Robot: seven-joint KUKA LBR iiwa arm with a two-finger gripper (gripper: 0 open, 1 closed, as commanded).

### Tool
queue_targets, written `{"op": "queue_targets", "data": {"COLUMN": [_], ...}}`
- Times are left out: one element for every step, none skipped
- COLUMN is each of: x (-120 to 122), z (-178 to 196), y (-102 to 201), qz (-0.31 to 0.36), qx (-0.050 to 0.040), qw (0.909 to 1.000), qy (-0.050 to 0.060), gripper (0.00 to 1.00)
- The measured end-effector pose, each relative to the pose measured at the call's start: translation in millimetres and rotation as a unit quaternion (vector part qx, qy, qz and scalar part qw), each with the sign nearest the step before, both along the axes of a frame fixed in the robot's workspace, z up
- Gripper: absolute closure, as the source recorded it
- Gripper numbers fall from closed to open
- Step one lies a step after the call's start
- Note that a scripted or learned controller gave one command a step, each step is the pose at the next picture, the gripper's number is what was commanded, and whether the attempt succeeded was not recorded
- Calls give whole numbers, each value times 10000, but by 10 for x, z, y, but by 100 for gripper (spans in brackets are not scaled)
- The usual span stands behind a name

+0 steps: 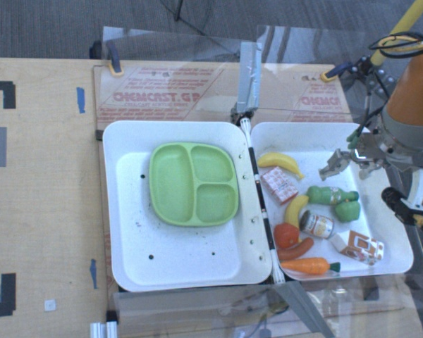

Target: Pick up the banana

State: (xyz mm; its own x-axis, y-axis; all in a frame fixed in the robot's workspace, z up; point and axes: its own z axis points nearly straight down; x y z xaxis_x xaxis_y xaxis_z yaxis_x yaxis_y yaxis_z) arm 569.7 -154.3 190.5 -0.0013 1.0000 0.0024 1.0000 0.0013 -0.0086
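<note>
Two bananas lie in the right bin (402,255). One yellow banana (280,163) curves along the bin's upper left. A second, smaller banana (295,210) lies tilted near the middle, between a red-and-white packet and a small jar. My gripper (350,168) hangs over the bin's upper right part, to the right of the upper banana and apart from it. Its fingers (333,166) are spread open with nothing between them.
The right bin also holds a red-and-white packet (278,184), green items (335,197), a small jar (316,224), a tomato (285,235), a carrot (310,265) and an orange-and-white carton (359,246). A green divided plate (194,184) sits in the left bin (127,245).
</note>
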Motion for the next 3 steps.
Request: {"op": "queue_targets", "data": {"x": [524, 874, 880], "z": [-976, -1030, -945], "y": [295, 469, 452], "qz": [289, 1767, 1762], "qx": [-13, -34, -50], "qw": [9996, 9842, 9843], "qy": [-27, -83, -85], "gripper": [0, 0, 100]}}
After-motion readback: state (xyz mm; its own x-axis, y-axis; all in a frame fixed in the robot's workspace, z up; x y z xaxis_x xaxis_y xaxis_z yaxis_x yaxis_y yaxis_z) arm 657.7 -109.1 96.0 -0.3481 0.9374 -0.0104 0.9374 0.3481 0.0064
